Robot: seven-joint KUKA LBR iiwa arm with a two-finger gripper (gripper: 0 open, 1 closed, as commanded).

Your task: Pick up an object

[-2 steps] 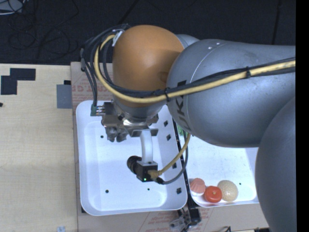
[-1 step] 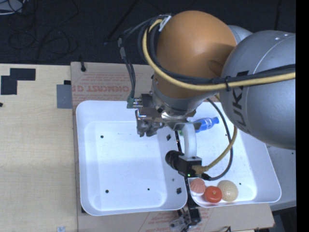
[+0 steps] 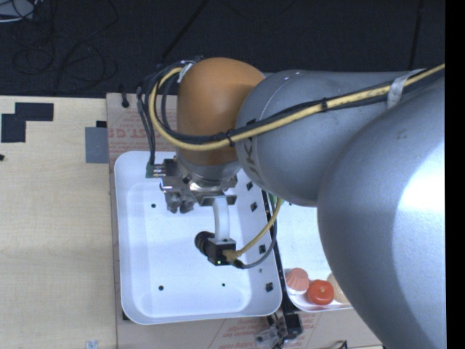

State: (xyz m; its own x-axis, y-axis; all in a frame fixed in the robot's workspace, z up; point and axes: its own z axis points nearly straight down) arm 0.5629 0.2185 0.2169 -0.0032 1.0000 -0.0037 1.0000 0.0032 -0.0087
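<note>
The big grey arm [image 3: 349,144] reached in from the right and bent down over the left bin [image 3: 138,267]. It hung the tool [image 3: 190,198] low above the top part of that bin, near the back wall. I think it was held there, pointing down, so it could drop straight onto something and grab it. The orange part of the arm was in the way, so I could not tell if the tool was open or closed. I could not see anything in its grip.

The two white bins sat side by side on the table [image 3: 51,217], so the arm could reach both. The floor of the left bin was white, with a few tiny dark dots on it. I could not tell what was right under the tool.

The right bin [image 3: 301,238] was mostly hidden behind the arm. In its near corner lay a round red thing [image 3: 320,292]. A pink thing [image 3: 296,278] lay just beside it, and they looked like they were touching. These were the things I could see for picking up. They were well away from the tool, so the job did not look done yet.
</note>
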